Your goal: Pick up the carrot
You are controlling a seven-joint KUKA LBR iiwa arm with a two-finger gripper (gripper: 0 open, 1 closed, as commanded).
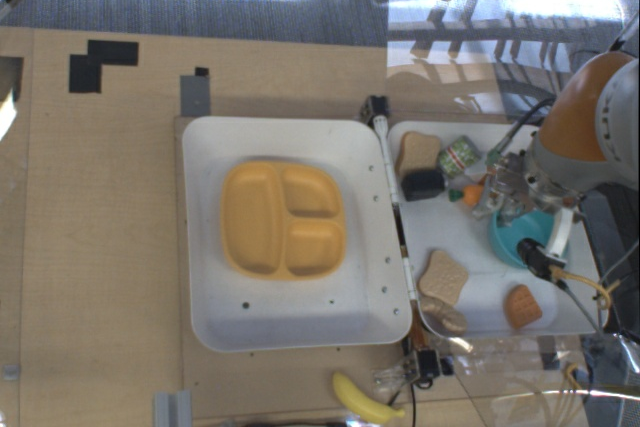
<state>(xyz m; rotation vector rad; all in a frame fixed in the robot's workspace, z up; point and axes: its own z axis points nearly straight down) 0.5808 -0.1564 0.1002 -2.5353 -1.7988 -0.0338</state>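
Reaching in from the right, the grey arm (600, 115) with its orange band hangs over the right-hand bin (470, 315), and the claw (500, 187) sits low among the items near the bin's upper middle. Whether the claw is spread or pressed together cannot be told — its tips are lost in the clutter of metal and cable. The carrot (472, 194), a small orange piece, lies just beside the claw on its left, on the bin floor; it may be touching the claw, though that is unclear. Left of it rest a black block (422, 184) and a slice of toast (417, 153), with a green-and-white can (459, 156) above. A teal bowl (520, 240) sits under the wrist. The left bin (200, 245) carries a yellow divided plate (283, 218) — and a banana (365, 399) lies on the bench (90, 265) below.
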